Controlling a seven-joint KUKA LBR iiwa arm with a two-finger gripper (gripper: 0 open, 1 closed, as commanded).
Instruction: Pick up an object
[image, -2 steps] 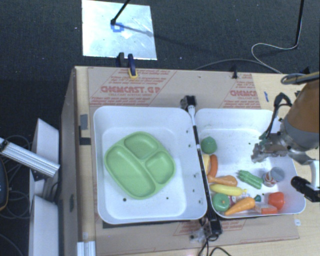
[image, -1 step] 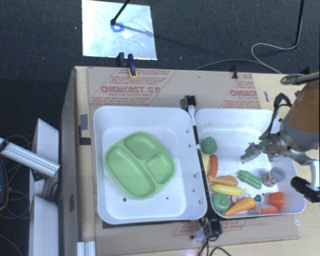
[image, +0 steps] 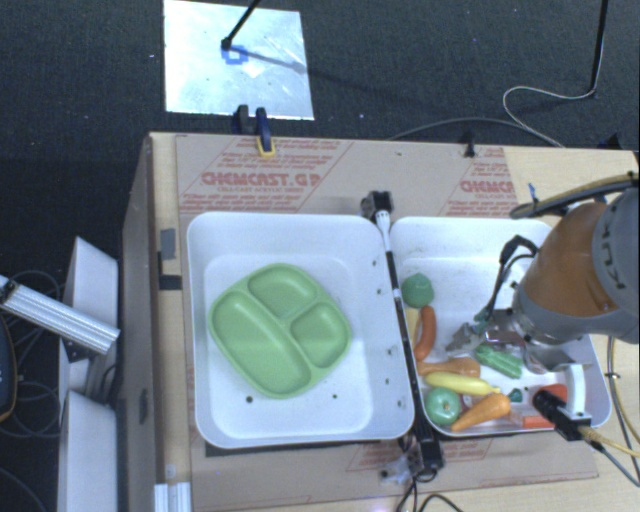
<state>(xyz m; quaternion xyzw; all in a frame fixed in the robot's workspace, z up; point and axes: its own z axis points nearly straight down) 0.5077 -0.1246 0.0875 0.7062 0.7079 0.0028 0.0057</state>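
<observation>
Two white bins sit on the counter (image: 300, 165); the hand (image: 487, 338) hovers over toy vegetables in the right bin (image: 450, 245), its state impossible to tell.

Grey arm (image: 600, 250) enters from the right, orange band above the wrist uppermost. Wrist bent downward and leftward. Tool (image: 478, 338) lowered, pointing left; finger position not discernible.
</observation>
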